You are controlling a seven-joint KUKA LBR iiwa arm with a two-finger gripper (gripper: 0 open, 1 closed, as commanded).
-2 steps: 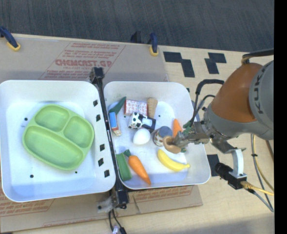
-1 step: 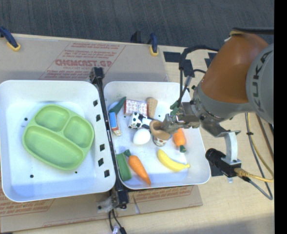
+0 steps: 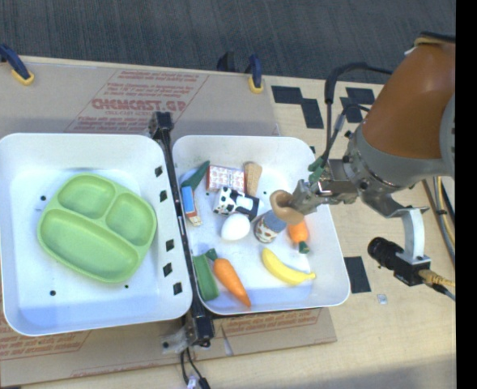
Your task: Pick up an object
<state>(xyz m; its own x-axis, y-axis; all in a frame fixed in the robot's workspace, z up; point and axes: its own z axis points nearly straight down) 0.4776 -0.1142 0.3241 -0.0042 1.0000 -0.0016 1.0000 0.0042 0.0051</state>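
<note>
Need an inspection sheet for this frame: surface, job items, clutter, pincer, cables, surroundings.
Surface: bench bearing two white bins, left bin, right bin.
Job's things: right bin holds banana, carrot, white egg, cow toy, and more small toys.
Clutter: green divided plate in left bin.
Grippers: pincer low over right bin's right side; grasp unclear.
Cables: black cable looping by the arm.
Surroundings: blue clamps on cardboard, dark carpet beyond.

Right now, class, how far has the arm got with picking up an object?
Done: the claw has reached the right bin, low among the toys. In hand: nothing visibly; it hangs beside the small orange carrot. Left: grip and lift. The banana and white egg lie untouched.
</note>
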